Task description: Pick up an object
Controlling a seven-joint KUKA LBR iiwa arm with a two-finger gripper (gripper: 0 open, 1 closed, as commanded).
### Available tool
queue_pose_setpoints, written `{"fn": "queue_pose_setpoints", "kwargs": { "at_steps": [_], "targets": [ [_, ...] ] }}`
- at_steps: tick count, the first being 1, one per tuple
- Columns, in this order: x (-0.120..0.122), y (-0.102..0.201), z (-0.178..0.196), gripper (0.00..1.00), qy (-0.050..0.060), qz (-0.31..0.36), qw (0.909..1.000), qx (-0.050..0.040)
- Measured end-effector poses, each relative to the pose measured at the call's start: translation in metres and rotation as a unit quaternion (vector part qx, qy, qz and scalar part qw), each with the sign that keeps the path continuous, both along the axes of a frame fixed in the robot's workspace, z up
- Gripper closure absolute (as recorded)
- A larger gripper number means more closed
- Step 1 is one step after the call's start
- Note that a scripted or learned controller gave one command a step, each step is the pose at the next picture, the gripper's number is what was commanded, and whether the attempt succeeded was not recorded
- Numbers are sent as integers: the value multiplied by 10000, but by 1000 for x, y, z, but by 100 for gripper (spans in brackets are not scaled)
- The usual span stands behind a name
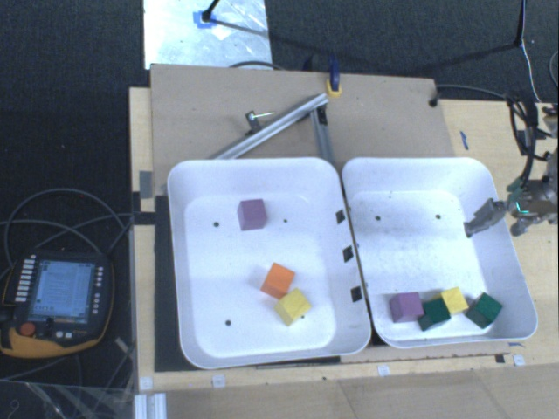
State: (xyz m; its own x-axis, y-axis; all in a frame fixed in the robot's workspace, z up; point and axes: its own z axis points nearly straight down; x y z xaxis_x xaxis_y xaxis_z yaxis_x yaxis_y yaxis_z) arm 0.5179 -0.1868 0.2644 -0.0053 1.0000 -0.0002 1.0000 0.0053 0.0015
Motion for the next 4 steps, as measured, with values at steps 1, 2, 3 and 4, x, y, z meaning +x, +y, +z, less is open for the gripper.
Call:
{"fn": "queue_pose_setpoints", "kwargs": {
  "at_steps": [1,2,3,4],
  "targets": [
    [0,0,0,0,-3,-5,10000,0],
    [-4,4,-43,0,11,-13,10000,1],
    [-5,4,-106,0,26,-14,10000,6],
    [-9,-2,-166,0,25,-16,10000,4]
  ]
}}
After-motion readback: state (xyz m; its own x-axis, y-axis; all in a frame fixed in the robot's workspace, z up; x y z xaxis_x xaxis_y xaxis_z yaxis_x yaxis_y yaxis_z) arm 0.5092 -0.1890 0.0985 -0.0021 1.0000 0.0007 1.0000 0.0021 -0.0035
